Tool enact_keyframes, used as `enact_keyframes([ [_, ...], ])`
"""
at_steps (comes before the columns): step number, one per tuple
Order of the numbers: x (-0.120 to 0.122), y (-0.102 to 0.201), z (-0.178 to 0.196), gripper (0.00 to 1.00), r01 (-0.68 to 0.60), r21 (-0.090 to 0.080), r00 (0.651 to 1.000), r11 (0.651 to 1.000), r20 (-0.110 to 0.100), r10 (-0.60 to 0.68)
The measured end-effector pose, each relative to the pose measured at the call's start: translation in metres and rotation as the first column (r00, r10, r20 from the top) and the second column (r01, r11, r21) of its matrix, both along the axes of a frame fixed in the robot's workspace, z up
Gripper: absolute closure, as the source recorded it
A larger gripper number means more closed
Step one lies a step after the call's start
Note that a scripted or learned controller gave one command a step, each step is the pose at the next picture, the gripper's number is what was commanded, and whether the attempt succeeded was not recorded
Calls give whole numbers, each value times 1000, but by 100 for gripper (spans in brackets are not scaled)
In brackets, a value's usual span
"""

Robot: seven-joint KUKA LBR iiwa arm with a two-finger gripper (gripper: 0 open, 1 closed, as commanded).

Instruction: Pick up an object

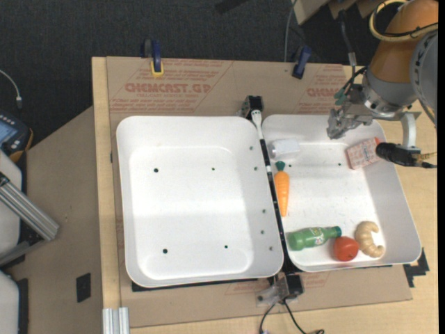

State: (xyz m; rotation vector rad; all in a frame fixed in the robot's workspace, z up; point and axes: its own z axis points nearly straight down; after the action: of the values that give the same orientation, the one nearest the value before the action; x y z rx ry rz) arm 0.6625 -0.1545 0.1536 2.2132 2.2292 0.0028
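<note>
Brown cardboard sheet point(208, 82) bears both bins; dark carpet point(69, 19) surrounds it.

Left bin point(139, 207) open; right bin point(403, 214) crowded along near edge by bottle point(313, 237), tomato point(345, 248).

Robotics lab or test cell, most likely. Evidence: grey and orange industrial arm point(400, 54) over a brown board point(208, 75) clamped at the far edge by a blue clamp point(154, 53); two white bins point(132, 186) butted together; loose cable point(295, 19); aluminium framing point(24, 204) left; dark carpet-like floor point(49, 26), texture unclear.
</note>
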Motion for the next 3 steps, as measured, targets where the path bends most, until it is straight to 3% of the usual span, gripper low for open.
enact_keyframes([
  [1, 4, 67, -72, 100, 2, 0, 1000, 1000, -4, -2],
  [2, 5, 64, -57, 100, 5, -2, 1000, 1000, 2, -5],
  [3, 5, 64, -58, 0, 5, -3, 1000, 1000, 1, -5],
])
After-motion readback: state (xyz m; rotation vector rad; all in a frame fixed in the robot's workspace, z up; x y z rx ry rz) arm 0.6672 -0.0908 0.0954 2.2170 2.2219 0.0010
